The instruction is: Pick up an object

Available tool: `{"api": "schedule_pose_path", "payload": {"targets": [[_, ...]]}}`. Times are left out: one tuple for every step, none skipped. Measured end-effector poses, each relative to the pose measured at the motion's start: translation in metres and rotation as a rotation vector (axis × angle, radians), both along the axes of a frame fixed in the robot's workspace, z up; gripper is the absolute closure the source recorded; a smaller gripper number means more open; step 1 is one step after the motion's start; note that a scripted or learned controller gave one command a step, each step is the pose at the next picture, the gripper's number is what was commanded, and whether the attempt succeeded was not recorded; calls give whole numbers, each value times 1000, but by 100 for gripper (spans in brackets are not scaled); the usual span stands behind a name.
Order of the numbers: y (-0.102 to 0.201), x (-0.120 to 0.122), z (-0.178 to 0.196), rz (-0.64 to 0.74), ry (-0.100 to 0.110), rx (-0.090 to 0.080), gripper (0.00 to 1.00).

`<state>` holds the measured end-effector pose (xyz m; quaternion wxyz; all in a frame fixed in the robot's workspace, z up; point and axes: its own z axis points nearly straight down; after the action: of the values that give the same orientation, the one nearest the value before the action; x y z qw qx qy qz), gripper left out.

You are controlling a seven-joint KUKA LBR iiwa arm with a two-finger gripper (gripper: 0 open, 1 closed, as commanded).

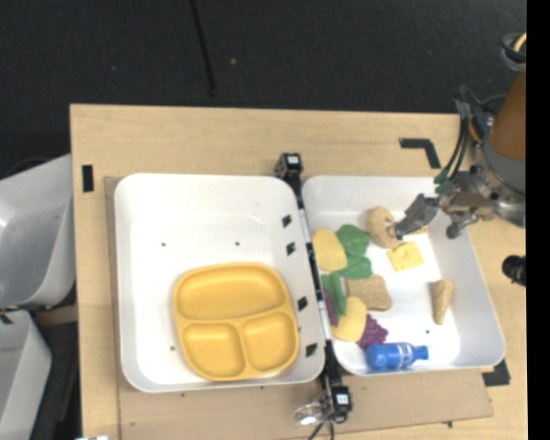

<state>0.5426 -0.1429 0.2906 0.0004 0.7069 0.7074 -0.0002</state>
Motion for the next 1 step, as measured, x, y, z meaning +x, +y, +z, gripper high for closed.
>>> {"api": "schedule_pose_path", "payload": {"targets": [[211, -54, -30, 15, 2, 5, 0]]}}
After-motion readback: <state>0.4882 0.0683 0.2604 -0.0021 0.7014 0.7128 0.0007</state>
